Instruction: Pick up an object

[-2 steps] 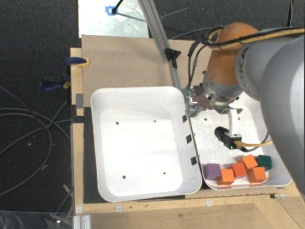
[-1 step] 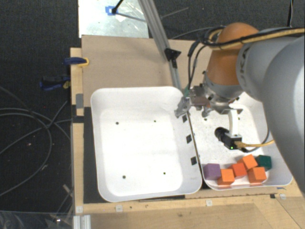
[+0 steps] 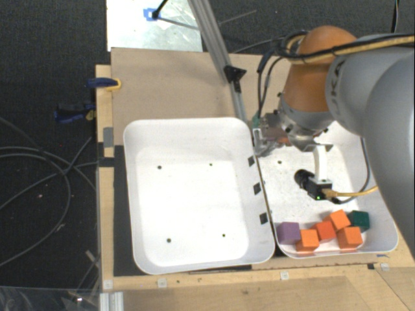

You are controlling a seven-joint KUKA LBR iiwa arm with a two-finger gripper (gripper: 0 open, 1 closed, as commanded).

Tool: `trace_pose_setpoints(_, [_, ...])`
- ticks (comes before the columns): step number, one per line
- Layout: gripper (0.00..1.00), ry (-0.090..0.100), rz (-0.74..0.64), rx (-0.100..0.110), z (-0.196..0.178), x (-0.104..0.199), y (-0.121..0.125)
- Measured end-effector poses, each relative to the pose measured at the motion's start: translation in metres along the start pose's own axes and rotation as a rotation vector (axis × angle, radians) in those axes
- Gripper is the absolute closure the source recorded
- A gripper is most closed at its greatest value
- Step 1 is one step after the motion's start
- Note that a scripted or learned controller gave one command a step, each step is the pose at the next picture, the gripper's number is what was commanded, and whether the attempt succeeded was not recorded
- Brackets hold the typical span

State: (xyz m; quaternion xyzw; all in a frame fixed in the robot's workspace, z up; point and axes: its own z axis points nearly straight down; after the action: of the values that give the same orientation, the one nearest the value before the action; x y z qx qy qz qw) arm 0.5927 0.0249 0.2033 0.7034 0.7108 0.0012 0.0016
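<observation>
Reaching in from the right, the arm hangs over the far half of the right bin, its orange band above the wrist. The tool sits low at that bin's left wall, just beside the rim it shares with the left bin; whether it is wide or narrow cannot be told, and nothing can be seen held in it. The cubes lie well apart from the tool, bunched at the near end of the right bin: a purple cube on the left, several orange cubes touching one another in the middle, and a green cube on the right against the orange ones. Both bins rest side by side on the brown tabletop. A metal pole slants down across the tabletop toward the tool.
</observation>
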Motion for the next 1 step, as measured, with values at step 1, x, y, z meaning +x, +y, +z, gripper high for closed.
trace_pose_setpoints(1, [1.0, 0.001, 0.008, 0.006, 0.0139, 0.0, -0.0232])
